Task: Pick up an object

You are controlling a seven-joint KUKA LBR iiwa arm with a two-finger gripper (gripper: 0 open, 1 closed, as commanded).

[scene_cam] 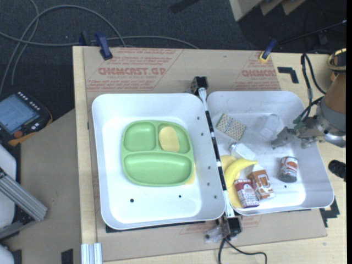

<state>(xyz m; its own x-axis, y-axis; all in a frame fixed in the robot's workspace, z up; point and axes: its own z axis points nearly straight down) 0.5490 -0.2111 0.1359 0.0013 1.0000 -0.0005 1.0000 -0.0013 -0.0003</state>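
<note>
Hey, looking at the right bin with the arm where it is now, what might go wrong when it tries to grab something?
The banana, two small cartons and the bin wall sit packed together, so fingers may not fit around one item or may nudge its neighbours. The can lies alone but is round and could roll away. The gripper hovers beside a clear plastic item, which looks slippery and hard to grasp.

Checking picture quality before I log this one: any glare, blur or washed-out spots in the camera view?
Camera view: even, soft lighting with faint shadows; the white bins are bright, and the clear plastic item in the right bin nearly washes out against it; the claw looks slightly soft; the green divided plate and the banana read sharply.
</note>
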